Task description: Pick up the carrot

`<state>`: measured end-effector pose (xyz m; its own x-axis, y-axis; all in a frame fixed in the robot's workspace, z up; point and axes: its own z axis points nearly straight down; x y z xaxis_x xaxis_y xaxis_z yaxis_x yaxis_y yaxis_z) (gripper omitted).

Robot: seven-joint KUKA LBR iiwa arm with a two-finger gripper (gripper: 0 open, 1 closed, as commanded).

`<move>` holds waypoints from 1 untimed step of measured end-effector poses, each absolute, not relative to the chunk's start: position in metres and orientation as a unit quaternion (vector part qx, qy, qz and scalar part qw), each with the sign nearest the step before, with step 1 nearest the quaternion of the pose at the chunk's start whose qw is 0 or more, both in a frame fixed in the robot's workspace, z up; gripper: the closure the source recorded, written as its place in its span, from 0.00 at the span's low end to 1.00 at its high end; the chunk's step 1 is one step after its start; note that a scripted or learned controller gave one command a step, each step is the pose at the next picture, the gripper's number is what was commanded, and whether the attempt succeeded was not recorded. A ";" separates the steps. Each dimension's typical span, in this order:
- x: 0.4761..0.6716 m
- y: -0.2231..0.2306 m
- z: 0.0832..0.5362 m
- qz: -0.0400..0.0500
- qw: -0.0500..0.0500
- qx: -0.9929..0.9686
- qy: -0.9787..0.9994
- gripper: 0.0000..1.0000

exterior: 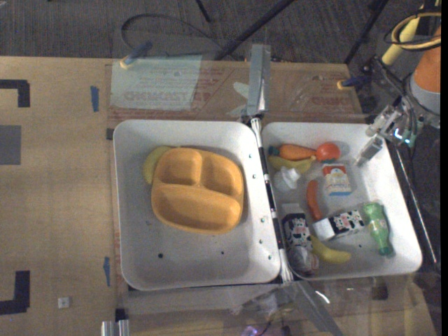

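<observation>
camera: one fixed view sitting above the bench, looking down at a slant | framing: taking in both shallow white plastic bins, the left bin (pixel 133 257) and the right bin (pixel 399 187), plus dark floor beyond them | distance: standing well back | arm side: grey arm entering right of the bins

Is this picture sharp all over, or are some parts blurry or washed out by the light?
Camera view: soft overall; the white bins look bright, so their walls lose detail. The carrot and orange tray read clearly. The gripper at the right bin's upper edge is smeared and hard to make out. The floor at the top is dim.
</observation>
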<state>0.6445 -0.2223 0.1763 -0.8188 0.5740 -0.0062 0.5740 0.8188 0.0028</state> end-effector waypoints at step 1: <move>0.651 -0.221 0.174 0.000 0.005 0.227 0.974 0.00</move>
<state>0.6512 -0.2210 0.1745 -0.8966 0.4428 -0.0100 0.4428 0.8966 0.0017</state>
